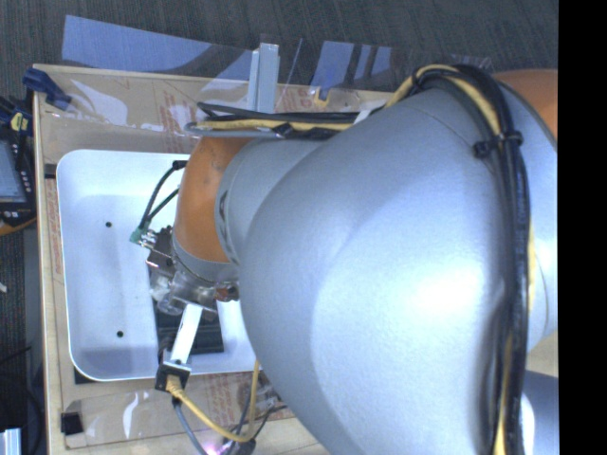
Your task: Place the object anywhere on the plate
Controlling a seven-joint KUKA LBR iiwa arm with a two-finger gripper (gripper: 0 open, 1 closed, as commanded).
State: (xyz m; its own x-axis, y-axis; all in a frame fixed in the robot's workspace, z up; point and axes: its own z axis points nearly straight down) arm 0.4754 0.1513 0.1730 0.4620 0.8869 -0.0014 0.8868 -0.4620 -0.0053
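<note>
Claw (185,303) low over view-left white bin (90,254), 1 of 2; wide or narrow, cannot tell (grey arm (398,282) blocks it). Object location unclear: dark flat patch (207,335) under the wrist may be it. If so, likely light, stiff, thin; take it by an edge. Bin smooth glossy plastic, rounded corners. Arm matte metal, orange band (204,207).

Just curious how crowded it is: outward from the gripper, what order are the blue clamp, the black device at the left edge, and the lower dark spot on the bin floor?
From the gripper:
1. Lower dark spot, on the bin floor beside it.
2. Black device, outside the bin, left edge.
3. Blue clamp, far top-left corner.
</note>
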